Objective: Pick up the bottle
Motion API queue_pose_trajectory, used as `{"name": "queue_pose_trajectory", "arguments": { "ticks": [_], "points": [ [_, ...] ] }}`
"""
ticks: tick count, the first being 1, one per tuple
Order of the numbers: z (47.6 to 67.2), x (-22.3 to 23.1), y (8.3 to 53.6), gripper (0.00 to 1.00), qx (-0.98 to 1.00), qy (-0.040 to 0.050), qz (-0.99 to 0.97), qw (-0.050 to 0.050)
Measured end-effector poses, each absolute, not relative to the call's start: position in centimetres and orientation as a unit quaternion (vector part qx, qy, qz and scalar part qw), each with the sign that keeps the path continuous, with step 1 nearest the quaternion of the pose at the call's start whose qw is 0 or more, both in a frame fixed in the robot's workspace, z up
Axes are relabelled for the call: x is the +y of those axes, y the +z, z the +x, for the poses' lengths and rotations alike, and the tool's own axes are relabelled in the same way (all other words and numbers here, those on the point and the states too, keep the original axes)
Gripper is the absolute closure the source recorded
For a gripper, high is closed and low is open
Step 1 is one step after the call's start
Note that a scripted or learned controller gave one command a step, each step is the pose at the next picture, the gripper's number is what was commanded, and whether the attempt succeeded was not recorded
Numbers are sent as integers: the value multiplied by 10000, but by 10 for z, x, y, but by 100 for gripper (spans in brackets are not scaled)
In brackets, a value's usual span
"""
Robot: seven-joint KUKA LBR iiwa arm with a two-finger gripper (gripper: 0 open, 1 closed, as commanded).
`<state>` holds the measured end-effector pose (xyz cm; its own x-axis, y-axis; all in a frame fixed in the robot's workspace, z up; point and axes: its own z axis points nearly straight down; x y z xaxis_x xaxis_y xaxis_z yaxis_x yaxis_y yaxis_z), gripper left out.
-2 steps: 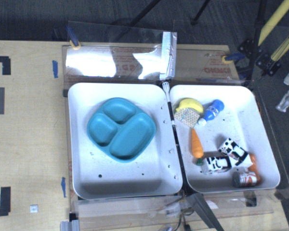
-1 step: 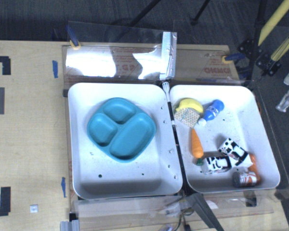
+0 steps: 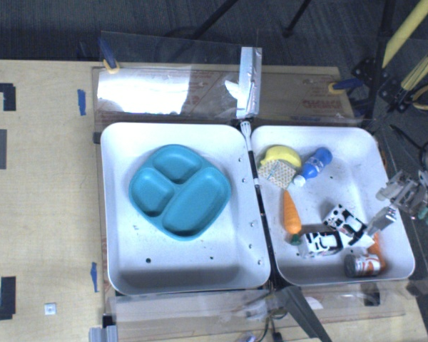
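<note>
So the bench is light wood with a few black tape marks along its left side, and it carries two shallow white bins side by side. The left bin holds a blue divided plate with three compartments, sitting roughly in the middle. The right bin has all the small stuff. Along its left side there's an orange carrot lying lengthwise, and just above that a yellow banana with a beige mesh-looking thing touching it. Near the front there's a black and white cow-pattern toy, and just to the right of it a small can on its side with an orange bit beside it. The bottle is blue with a white cap, lying tilted in the back part of the right bin, cap end pointing down-left, right beside the banana. The tool sits at the right edge of that bin, well apart from the bottle, near the cow toy, with nothing between its fingers; they look spread apart
</note>
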<state>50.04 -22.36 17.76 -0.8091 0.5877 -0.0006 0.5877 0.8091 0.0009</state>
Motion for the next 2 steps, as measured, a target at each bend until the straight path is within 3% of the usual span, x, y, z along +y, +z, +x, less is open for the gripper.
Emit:
{"name": "queue_pose_trajectory", "arguments": {
  "ticks": [1,2],
  "points": [
    [573,-224,152,0,9746,2,2238,25],
    [635,-181,208,0,9876,3,1567,29]
  ]
}}
